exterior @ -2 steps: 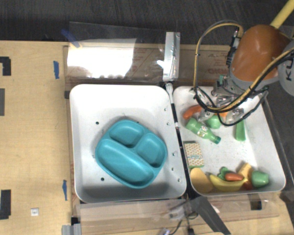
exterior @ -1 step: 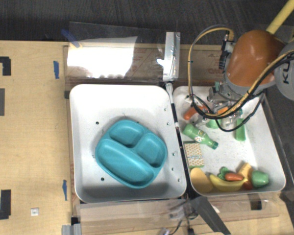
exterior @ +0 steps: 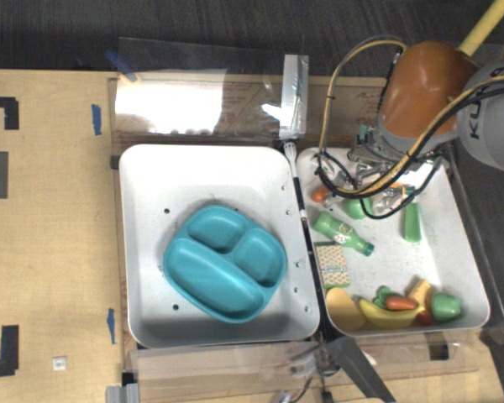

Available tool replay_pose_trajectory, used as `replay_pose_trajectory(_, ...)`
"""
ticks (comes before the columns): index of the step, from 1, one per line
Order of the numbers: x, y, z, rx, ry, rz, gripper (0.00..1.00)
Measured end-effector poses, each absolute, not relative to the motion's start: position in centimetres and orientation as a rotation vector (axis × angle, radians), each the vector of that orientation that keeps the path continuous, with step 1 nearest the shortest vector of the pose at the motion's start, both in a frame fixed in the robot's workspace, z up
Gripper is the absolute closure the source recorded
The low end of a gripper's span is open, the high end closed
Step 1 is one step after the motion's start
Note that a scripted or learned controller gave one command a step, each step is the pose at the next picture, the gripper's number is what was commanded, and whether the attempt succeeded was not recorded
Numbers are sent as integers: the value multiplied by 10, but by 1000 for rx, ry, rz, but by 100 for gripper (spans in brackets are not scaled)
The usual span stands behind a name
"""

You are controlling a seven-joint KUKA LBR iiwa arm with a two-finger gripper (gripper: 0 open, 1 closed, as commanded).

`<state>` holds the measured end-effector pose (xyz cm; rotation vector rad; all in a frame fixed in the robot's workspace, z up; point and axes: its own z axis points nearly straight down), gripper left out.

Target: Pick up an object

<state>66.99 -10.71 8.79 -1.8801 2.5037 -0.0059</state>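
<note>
your pincer (exterior: 365, 175) hangs low at the right bin's (exterior: 466, 250) far edge; i cannot tell its state. next, settle squarely over the green bottle (exterior: 343, 233).

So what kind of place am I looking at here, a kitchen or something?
More likely a robot test bench than a kitchen. A cabled robot arm reaches over two shallow white bins: one holds a teal divided plate, the other toy food like a green bottle.

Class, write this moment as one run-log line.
arm: over right bin | gripper: low at far end | near: green bottle | left bin: teal plate
</note>
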Motion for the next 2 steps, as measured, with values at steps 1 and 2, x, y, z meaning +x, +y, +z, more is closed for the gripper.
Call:
replay_pose_trajectory(1,673,-105,100,-1871,2498,-10,100)
replay_pose_trajectory(2,670,-77,252,-2112,2308,-11,100)
